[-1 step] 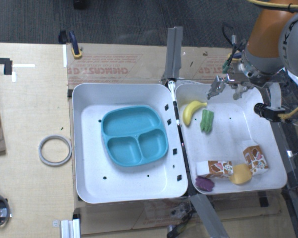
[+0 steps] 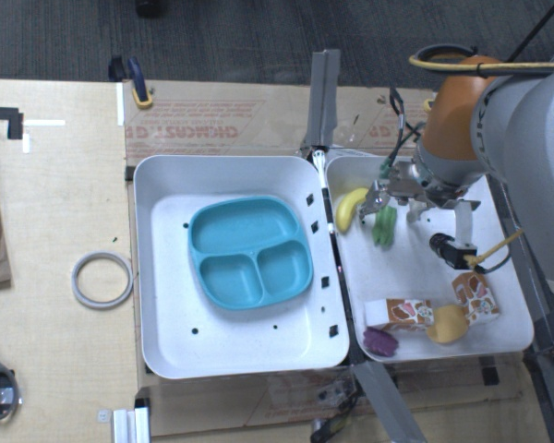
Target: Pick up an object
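Pale wood and brown cardboard cover the desk [image 2: 55, 201], with two white bins set side by side on it and dark carpet beyond. Low in the far end of the right bin [image 2: 512, 335] is the pincer [image 2: 385, 203], reaching in from the right below the grey arm and its orange band. Whether it is open, closed or gripping cannot be told; the wrist hardware and cables crowd that spot. A green object [image 2: 383, 228], perhaps a toy vegetable, lies directly below the pincer and seems to touch it, with its long axis running roughly from the far wall toward the near rim. Just to its left, a yellow banana [image 2: 349, 208] curves along the wall shared by the bins. The green piece looks like the nearest candidate for a pick, and a grip would best close across its narrow width; the banana and the bin wall beside it leave little room on that side.

Farther out, at the near end of the same bin, a printed packet [image 2: 402, 313], a yellow lemon-like object [image 2: 449, 324], a purple item [image 2: 380, 341] and a second small packet [image 2: 475, 295] cluster close together. In the left bin [image 2: 162, 275] a blue divided tray [image 2: 250, 252] sits alone. A grey ring [image 2: 102, 279] rests on the desk to its left.
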### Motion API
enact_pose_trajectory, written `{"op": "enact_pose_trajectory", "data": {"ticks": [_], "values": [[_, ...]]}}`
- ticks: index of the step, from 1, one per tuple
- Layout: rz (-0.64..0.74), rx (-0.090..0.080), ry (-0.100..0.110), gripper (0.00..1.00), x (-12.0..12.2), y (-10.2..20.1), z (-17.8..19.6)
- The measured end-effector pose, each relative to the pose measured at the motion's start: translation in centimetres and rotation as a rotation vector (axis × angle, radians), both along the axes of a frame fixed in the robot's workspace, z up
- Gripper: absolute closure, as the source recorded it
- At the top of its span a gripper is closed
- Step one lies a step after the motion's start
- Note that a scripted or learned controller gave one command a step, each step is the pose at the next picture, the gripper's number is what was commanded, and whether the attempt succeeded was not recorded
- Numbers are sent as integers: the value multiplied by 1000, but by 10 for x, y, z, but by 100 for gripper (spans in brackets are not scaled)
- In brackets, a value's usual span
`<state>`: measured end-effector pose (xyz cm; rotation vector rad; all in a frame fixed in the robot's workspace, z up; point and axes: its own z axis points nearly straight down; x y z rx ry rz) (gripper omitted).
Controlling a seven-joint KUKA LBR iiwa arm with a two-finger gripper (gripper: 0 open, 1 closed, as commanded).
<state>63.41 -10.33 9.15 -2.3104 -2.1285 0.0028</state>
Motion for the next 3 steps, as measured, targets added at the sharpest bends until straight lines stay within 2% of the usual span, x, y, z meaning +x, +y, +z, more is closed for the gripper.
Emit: {"op": "enact_pose_trajectory", "data": {"ticks": [1,2,3], "values": [[-151,1,2,0,-36,4,0],[-157,2,3,100,-36,2,8],[-123,0,0,100,-42,55,128]]}}
